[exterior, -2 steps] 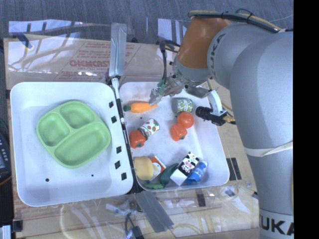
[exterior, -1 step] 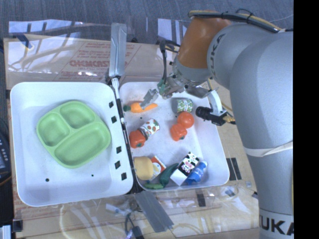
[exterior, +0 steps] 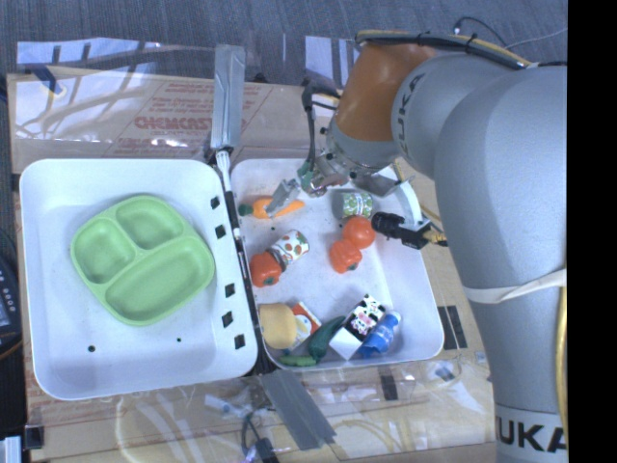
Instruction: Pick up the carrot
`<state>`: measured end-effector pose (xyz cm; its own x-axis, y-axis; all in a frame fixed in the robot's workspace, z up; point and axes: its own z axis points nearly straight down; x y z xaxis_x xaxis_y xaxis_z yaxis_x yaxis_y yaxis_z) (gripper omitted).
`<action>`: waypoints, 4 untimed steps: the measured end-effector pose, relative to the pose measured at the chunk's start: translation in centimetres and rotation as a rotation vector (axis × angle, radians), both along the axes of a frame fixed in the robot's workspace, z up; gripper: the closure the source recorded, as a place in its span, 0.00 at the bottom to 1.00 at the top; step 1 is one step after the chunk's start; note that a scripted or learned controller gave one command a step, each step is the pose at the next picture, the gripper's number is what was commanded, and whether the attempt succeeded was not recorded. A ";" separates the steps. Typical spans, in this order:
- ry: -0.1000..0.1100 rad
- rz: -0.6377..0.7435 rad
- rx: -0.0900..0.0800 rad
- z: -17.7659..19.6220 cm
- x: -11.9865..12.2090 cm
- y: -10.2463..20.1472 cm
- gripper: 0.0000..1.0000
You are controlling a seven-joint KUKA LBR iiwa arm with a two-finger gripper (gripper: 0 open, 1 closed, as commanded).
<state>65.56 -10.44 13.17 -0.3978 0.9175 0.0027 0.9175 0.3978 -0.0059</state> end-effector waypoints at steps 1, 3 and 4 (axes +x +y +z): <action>0.000 0.000 0.000 0.0 0.0 0.0 0.00; 0.002 0.381 0.003 5.7 -1.8 3.7 0.00; -0.001 0.687 0.004 -3.2 -0.6 -0.4 0.00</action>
